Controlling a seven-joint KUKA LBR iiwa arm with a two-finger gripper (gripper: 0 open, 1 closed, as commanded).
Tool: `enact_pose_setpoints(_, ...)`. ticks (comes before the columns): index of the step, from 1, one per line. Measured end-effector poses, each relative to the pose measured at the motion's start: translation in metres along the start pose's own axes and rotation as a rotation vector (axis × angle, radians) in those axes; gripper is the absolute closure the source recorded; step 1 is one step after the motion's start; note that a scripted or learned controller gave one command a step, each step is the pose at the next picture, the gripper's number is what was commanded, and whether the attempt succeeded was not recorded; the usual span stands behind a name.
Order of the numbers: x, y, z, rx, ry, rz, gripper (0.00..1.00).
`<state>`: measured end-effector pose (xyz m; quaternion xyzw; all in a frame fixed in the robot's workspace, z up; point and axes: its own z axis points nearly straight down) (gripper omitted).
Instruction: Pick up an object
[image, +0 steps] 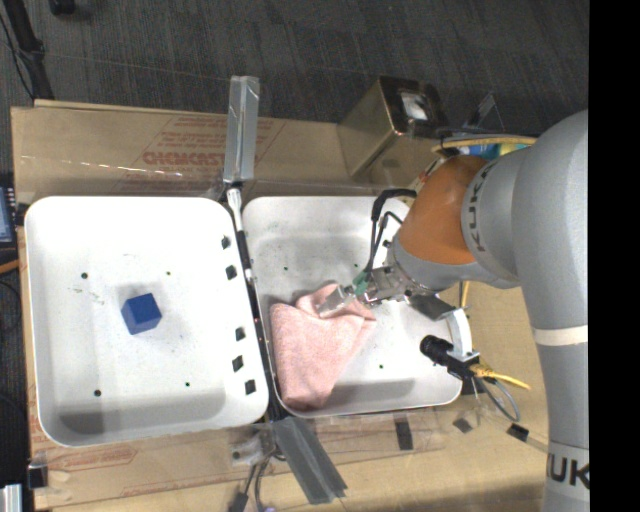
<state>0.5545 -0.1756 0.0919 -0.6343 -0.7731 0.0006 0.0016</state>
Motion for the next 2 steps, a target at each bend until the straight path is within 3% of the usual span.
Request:
enact_pose_setpoints(1,0.000,0.000,-0.010,0.001,0.001,-0.004,1.00)
enact_pose_setpoints(2,0.009,0.086,-0.117,-0.002,-0.002,0.085,1.00)
